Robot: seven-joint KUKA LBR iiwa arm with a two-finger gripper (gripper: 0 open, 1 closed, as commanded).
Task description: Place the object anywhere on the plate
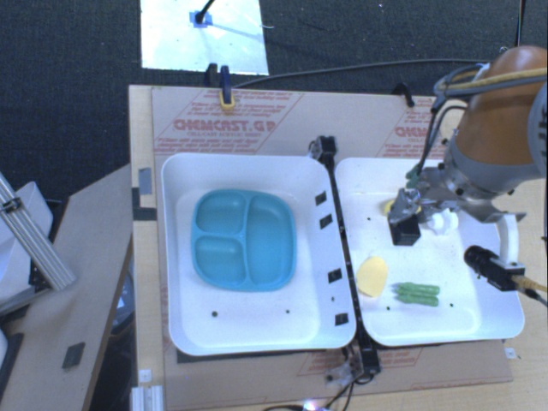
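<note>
A blue divided plate (245, 238) lies in the left white bin (180, 315). In the right bin (488, 324) a pale yellow chip-like piece (372, 276) rests near the divider, with green bean pods (417, 293) just to its right. A small yellow bit (390, 205) and a white object (443, 222) lie further back, partly hidden by the arm. My gripper (404, 229) hangs over the right bin, above and behind the yellow piece, its dark tip pointing down.
A black strip with clips (332, 229) runs between the two bins. A black cylindrical part (490, 268) of the arm juts over the right bin's right side. Cables (342, 65) cross the bench at the back.
</note>
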